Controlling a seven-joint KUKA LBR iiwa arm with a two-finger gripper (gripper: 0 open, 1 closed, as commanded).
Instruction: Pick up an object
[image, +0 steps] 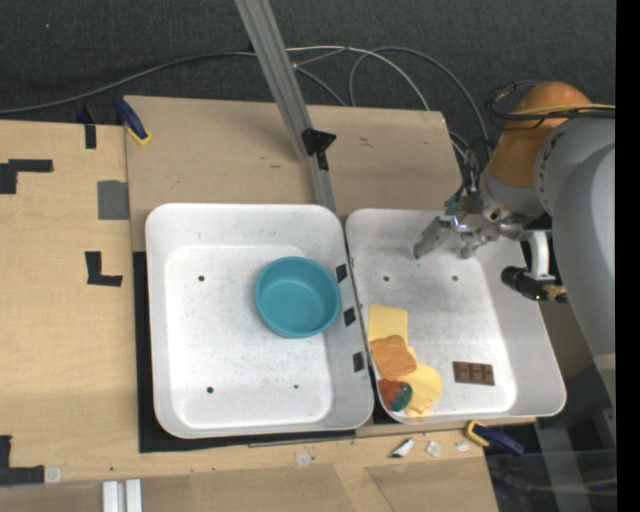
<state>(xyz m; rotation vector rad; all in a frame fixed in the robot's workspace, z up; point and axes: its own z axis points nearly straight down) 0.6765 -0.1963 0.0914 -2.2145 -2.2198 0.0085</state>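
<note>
pincer (447, 243) spread open with nothing between its fingers, over the far end of the right bin (520, 330) | yellow cloth (389, 322), orange piece (393, 354) and brown chocolate bar (473, 373) lie at that bin's near end, well apart from the pincer | teal bowl (296, 296) sits in the left bin (190, 330)
</note>
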